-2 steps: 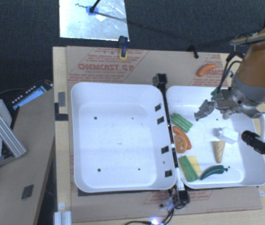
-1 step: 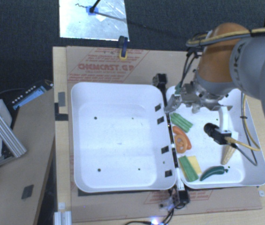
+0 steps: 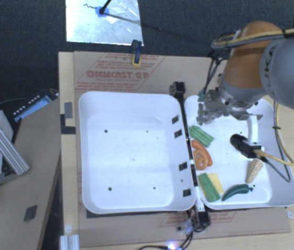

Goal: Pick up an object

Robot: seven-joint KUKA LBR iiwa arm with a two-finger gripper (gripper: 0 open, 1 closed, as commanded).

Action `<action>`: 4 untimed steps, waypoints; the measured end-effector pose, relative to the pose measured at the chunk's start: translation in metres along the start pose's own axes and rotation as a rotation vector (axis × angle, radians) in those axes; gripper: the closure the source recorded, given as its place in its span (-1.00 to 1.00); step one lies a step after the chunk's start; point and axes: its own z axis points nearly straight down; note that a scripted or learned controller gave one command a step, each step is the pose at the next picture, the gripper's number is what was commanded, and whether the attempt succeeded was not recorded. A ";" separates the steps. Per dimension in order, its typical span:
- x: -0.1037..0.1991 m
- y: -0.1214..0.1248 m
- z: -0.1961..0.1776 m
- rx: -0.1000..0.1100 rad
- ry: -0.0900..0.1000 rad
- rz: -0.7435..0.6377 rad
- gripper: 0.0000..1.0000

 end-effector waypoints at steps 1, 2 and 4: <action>-0.010 0.006 -0.072 -0.005 -0.001 0.000 1.00; -0.010 -0.050 -0.101 0.002 0.000 0.003 1.00; -0.081 -0.055 -0.165 -0.001 -0.002 0.005 1.00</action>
